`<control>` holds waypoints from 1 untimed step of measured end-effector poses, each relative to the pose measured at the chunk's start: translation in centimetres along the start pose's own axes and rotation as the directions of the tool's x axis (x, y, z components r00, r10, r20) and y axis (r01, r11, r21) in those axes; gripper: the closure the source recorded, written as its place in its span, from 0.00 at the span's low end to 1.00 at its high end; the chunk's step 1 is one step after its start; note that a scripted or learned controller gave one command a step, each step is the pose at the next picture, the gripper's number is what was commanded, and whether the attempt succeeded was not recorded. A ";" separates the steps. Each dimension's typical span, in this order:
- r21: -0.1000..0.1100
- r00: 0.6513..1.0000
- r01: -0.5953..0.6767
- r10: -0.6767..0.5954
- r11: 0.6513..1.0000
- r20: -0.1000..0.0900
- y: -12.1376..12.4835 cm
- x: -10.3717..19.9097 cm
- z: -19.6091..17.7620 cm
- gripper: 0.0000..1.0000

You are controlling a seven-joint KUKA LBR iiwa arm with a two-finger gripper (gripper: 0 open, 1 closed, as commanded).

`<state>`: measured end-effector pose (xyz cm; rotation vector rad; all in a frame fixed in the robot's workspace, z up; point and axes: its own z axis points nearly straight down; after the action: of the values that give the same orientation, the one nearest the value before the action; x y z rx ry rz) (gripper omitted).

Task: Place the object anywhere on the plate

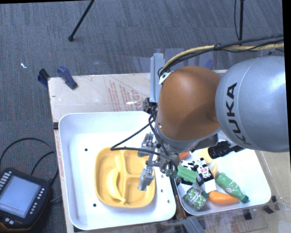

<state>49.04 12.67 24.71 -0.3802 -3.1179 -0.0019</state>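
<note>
A yellow divided plate (121, 183) lies in the left white bin (78, 136). My gripper (146, 177) hangs low over the plate's right compartment, below the orange band of the arm (186, 104), which covers the seam between the two bins. I see nothing clearly held at its tip. The loose objects lie in the right bin (258, 173): a green bottle (232, 186), an orange carrot (222, 197), a green block (188, 174), a black-and-white toy (203, 170) and a green textured piece (195, 197).
The large grey arm body (254, 105) hides the right bin's back half. A black piece (218, 150) and a red bit (184, 155) peek out under it. A teach pendant (18, 195) lies on the floor at left. Cables (132, 138) drape over the left bin.
</note>
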 end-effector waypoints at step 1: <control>0.001 0.995 -0.099 0.099 0.995 0.001 -0.2 -5.3 1.8 0.00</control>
<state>54.15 11.18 22.85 -0.5344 -3.0960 -0.0006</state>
